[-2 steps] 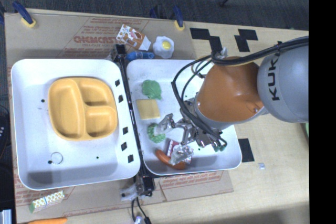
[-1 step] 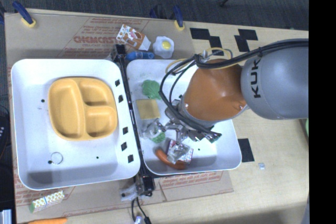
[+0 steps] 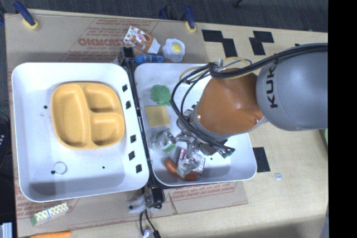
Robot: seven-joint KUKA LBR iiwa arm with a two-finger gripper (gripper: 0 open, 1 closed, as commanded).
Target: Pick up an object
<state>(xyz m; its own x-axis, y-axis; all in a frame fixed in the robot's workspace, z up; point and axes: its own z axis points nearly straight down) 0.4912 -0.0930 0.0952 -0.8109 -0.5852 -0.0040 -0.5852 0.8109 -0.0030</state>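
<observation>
My gripper (image 3: 188,158) reaches down into the right bin (image 3: 240,167), near its front edge, under the orange band of the arm. It sits right over a small pile there: an orange carrot-like piece (image 3: 171,165) and a red item (image 3: 190,176) peek out beside it. A crumpled clear wrapper (image 3: 160,140) lies just to its left. Farther back in the same bin are a tan square block (image 3: 157,116) and a green object (image 3: 160,93). The arm hides the bin's right half.
The left bin (image 3: 25,120) holds a yellow divided tray (image 3: 88,114). Behind the bins lie a snack packet (image 3: 137,37), a blue item (image 3: 148,58) and a yellow-white item (image 3: 174,49). A small packet (image 3: 50,212) lies at the front left.
</observation>
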